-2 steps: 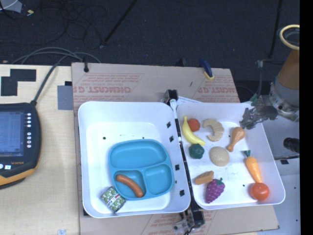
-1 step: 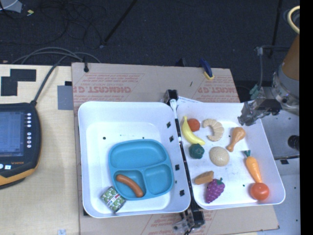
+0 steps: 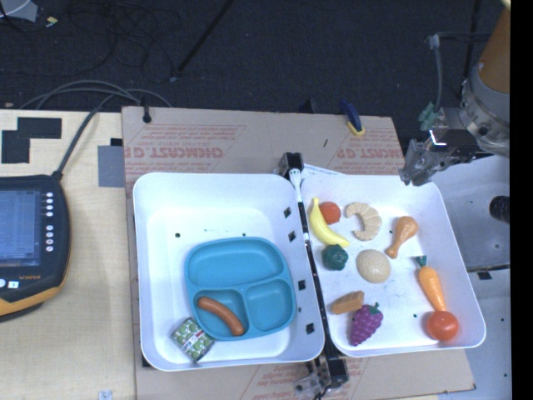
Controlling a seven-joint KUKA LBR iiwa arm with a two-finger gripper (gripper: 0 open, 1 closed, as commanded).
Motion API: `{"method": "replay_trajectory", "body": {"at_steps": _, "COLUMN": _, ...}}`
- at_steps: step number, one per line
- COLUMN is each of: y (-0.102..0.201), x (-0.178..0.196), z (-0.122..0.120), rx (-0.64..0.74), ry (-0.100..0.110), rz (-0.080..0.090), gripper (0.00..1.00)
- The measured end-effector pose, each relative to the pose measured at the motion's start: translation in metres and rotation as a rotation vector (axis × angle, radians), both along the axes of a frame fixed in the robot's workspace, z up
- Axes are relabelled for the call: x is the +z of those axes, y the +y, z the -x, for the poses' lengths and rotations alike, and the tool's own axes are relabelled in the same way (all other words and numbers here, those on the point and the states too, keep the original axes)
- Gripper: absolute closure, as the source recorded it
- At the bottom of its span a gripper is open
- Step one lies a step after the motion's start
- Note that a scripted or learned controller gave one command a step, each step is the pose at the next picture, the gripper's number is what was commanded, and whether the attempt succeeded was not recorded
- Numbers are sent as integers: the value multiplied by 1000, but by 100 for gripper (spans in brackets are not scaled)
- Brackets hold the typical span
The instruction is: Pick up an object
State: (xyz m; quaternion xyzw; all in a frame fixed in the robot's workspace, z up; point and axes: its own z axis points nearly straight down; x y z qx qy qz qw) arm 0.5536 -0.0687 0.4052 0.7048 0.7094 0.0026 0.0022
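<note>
**Gripper parked off the right bin's far corner, toys untouched**

Gripper (image 3: 416, 172) sits at about 1 o'clock from the right bin (image 3: 463, 267), just outside its far right corner and above the bench. We cannot tell how far it is open; it reads as a dark shape, and we see nothing between its tips. We note the arm (image 3: 491, 82) entering from the upper right, orange band at the frame edge.

Right bin contents, taken from its centre: a banana (image 3: 325, 227) at 10 o'clock with a red tomato (image 3: 331, 212) touching it, a croissant (image 3: 365, 220) at 12, a drumstick (image 3: 401, 235) at 2, an egg (image 3: 373, 266) near the centre, a dark green vegetable (image 3: 335, 257) at 9, a carrot (image 3: 430, 286) at 4, a red ball-shaped fruit (image 3: 441, 325) just past its tip, purple grapes (image 3: 365, 322) at 6, and a brown roll (image 3: 346, 302) just beside them.

Left bin (image 3: 158, 223): we log a blue divided plate (image 3: 241, 265) with a sausage (image 3: 221, 315) in its near left compartment, and a small green carton (image 3: 192, 340) at 7 o'clock, touching the plate's rim.
</note>
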Motion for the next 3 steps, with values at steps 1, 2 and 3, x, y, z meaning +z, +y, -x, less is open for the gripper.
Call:
{"method": "replay_trajectory", "body": {"at_steps": 1, "y": 50, "x": -93, "z": 15, "rx": -3, "ry": 18, "rz": -1, "gripper": 100}}
{"method": "replay_trajectory", "body": {"at_steps": 2, "y": 131, "x": -8, "z": 67, "rx": 3, "ry": 3, "rz": -3, "gripper": 100}}
{"method": "replay_trajectory", "body": {"at_steps": 3, "y": 174, "x": 45, "z": 62, "rx": -2, "ry": 4, "rz": 0, "gripper": 100}}
